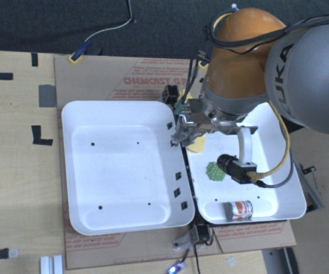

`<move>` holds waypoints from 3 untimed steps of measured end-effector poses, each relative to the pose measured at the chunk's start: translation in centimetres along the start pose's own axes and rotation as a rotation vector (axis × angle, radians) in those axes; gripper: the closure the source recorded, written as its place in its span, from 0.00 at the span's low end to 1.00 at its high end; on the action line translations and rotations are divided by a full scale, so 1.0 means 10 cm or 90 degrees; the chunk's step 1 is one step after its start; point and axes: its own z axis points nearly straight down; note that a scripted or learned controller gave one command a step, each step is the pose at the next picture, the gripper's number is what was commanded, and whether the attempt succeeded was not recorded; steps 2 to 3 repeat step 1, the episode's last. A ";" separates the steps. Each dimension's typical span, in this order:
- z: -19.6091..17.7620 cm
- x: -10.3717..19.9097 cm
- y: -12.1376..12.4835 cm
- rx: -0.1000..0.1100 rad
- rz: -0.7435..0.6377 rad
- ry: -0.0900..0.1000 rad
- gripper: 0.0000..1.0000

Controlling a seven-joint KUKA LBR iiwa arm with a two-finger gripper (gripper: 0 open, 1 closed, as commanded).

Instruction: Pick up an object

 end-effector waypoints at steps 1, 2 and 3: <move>-1.06 -0.11 -0.13 -0.011 0.005 0.000 1.00; -1.06 -0.11 -0.13 -0.011 0.005 0.000 1.00; -1.06 -0.11 -0.13 -0.011 0.005 0.000 1.00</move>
